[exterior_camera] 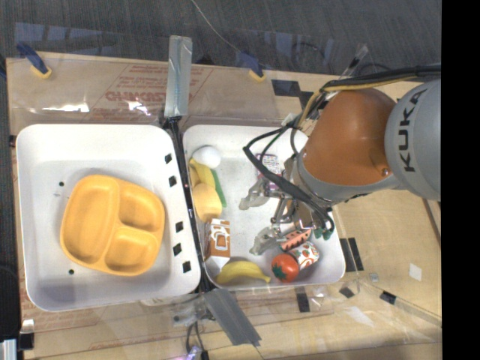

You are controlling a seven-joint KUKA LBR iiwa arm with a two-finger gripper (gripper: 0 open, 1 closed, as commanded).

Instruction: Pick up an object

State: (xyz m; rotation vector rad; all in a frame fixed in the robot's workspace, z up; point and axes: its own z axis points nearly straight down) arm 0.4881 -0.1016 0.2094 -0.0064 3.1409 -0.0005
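My gripper [259, 220] hangs over the middle of the right bin [240, 145], its two metal fingers spread open with bare bin floor between them. One fingertip [252, 199] is toward the back, the other [265, 244] toward the front. Just in front of and to the right of the front finger lies a white and orange patterned can [301, 247], with a red tomato [285, 267] beside it. A yellow banana [240, 272] lies along the front wall. A small brown box [219, 238] sits to the gripper's left.
Along the right bin's left wall lie a white ball [206, 156], a yellow and green toy [205, 186] and a pale yellow piece [206, 202]. The left bin [37, 156] holds a yellow divided plate [112, 223]. Black cables [262, 145] loop from the wrist.
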